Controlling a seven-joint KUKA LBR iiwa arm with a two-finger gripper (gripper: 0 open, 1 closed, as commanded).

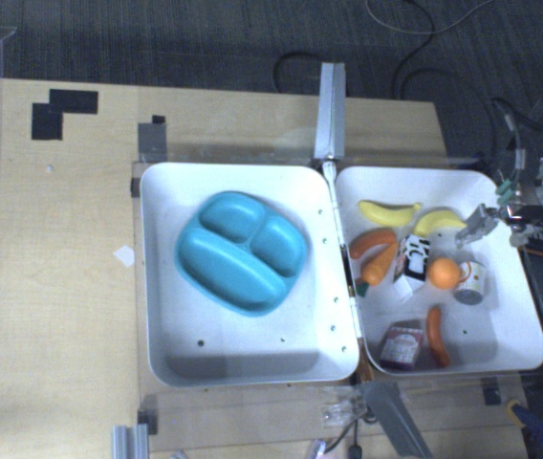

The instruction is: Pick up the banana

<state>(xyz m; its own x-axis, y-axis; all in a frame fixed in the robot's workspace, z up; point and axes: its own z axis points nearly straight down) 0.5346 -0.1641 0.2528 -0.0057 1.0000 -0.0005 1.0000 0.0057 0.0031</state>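
The yellow banana (390, 214) lies at the back of the right bin (535, 344), curved and pointing left to right. A second yellow fruit (438, 222) rests just right of it. My gripper (472, 229) reaches in from the right edge and hovers low beside that second yellow fruit, right of the banana and just above the orange (444, 273). Nothing shows as held.
The right bin also holds a carrot (375, 268), an orange-red vegetable (371, 243), a black-and-white carton (413, 255), a small can (471, 283), a red sausage (437, 336) and a dark packet (401, 343). A blue divided plate (242, 251) sits in the left bin (171, 352).
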